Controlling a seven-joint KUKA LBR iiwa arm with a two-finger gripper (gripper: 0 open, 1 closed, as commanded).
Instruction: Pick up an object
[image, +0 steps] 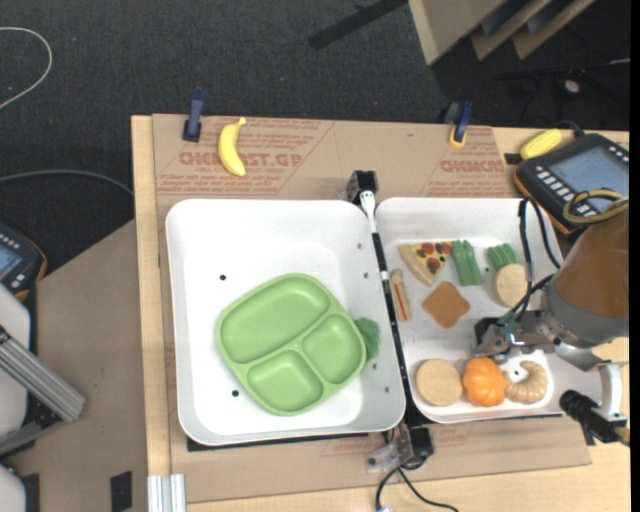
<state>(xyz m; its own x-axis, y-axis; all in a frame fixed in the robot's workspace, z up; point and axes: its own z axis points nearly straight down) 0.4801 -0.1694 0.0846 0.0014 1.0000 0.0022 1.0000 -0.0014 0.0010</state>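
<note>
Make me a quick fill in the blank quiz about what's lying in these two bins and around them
1. The green divided tray lies in the ____ bin.
2. The pizza slice lies in the ____ bin.
3. The yellow banana lies on the ____, outside both bins.
4. The gripper is just above an orange ____.

Missing words: left; right; cardboard; pumpkin

Yellow banana (232, 146) on cardboard (300, 150)
</note>
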